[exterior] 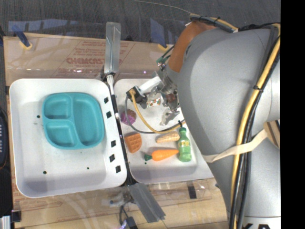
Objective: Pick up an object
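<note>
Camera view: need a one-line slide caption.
KUKA arm's gripper hovers over the right bin above a carrot, green bottle and waffle; a teal divided plate sits in the left bin.

Robot lab: bench (71, 56), white bins (24, 128).

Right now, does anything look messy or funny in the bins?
Not really. The carrot, green bottle and waffle piece lie loose on their sides in the right bin, but nothing looks spilled or broken.
</note>
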